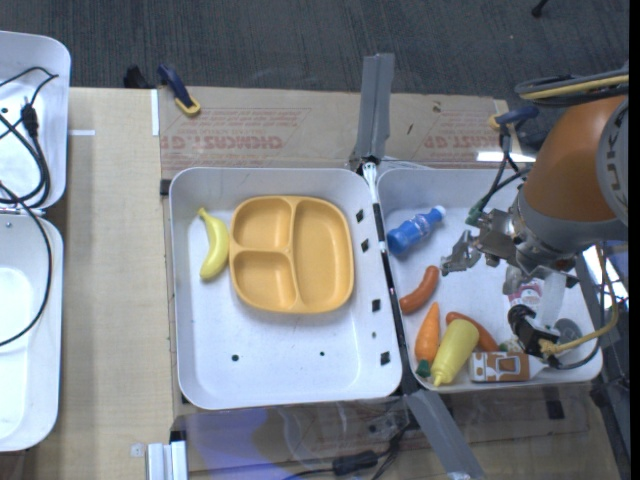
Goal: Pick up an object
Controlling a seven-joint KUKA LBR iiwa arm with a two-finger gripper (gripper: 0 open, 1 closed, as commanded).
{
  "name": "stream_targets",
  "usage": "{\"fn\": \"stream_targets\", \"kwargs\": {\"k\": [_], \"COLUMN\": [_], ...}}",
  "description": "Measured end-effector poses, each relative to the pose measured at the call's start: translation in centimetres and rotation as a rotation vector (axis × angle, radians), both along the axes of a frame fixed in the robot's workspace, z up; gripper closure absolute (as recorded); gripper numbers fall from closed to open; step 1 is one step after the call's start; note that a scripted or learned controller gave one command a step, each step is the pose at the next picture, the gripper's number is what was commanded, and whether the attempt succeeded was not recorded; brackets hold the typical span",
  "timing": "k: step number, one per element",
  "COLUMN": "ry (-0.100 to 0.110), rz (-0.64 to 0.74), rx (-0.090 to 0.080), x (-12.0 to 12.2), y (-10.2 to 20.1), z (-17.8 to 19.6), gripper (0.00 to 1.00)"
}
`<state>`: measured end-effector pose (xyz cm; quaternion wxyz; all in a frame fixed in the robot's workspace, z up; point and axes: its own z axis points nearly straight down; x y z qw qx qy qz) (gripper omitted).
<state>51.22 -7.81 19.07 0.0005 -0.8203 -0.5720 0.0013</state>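
Jaws over rt bin [470,200]; arm [572,168] bent down frm right.

Yellow banana [212,248] — orange-yellow tray [293,253]; blue bottle [413,229], orange carrot [428,332], white bins [280,368].

Two shallow white bins sit side by side on the tabletop: a left bin [190,368] and a right bin [400,183].

The left bin holds two things: one yellow banana [212,245] and one yellow-orange divided plate [293,253] with three compartments.

The right bin holds six loose things that can be counted: one blue bottle [412,230], one sausage [420,288], one carrot [428,332], one yellow squeeze bottle [453,352], one more orange item [477,330] partly hidden behind that bottle, and one small brown-and-white carton [499,367]. Any others under the arm cannot be made out.
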Motion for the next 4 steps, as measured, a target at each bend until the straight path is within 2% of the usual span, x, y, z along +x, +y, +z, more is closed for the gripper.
{"fn": "stream_targets", "kwargs": {"k": [1, 2, 3, 4], "ry": [0.001, -0.001, 0.001, 0.0], "rz": [0.035, 0.112, 0.109, 0.095], "rx": [0.001, 0.001, 0.0, 0.0], "x": [1.7, 3.7, 3.6, 7.4], "y": [-4.1, -3.5, -3.7, 8.4], "z": [-10.0, -10.0, -9.1, 0.0], "gripper": [0.0, 0.0, 1.0, 1.0]}}
